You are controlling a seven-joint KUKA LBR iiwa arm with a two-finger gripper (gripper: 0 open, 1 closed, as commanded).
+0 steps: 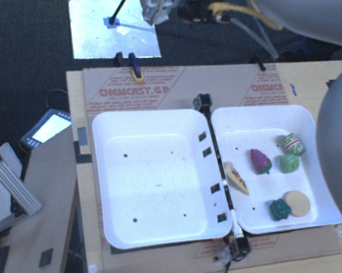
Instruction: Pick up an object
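The right bin (pixel 258 117) holds several small objects. A purple grape bunch (pixel 259 160) lies near its middle, with a green apple (pixel 289 163) and a striped green-and-white can (pixel 292 144) to its right. A yellow-and-red wedge (pixel 237 179) rests against the bin's left wall. At the front sit a dark green piece (pixel 279 209) and a tan round disc (pixel 298 202), touching each other. My gripper (pixel 162 5) hangs high at the top of the view, beyond the bench's back edge and far from both bins, with nothing seen in it.
The left bin (pixel 105 129) sits beside the right one, joined by a black clip strip (pixel 217 164). A shiny metal plate (pixel 112 28) lies behind the bench. A yellow clamp (pixel 136 71) grips the back edge. A tablet (pixel 48 128) and an aluminium rail (pixel 9 181) stand at left.
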